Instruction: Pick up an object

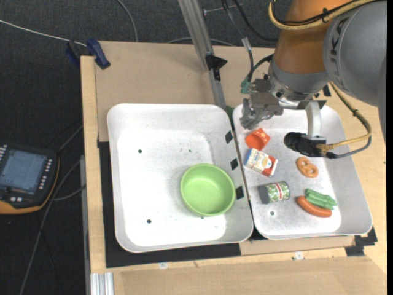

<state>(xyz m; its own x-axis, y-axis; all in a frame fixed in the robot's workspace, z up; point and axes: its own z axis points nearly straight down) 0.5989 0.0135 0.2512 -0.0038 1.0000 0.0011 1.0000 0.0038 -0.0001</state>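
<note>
My gripper [252,117] hangs over the back left part of the right bin [350,183], near the wall between the two bins. Just below it in the view lies a small red-orange block [258,139]. In front of that block rests a white carton with red print [261,162], and further forward a small can with a green label [274,192]. An orange pretzel-shaped piece [307,167] and an orange toy carrot with a green top [316,203] lie to the right. I see nothing held in the gripper.
A green bowl [207,189] sits in the left bin [132,165], close to the dividing wall. A black part with a yellow cable [305,143] hangs over the right bin behind the pretzel. A metal post [202,42] rises behind the bins.
</note>
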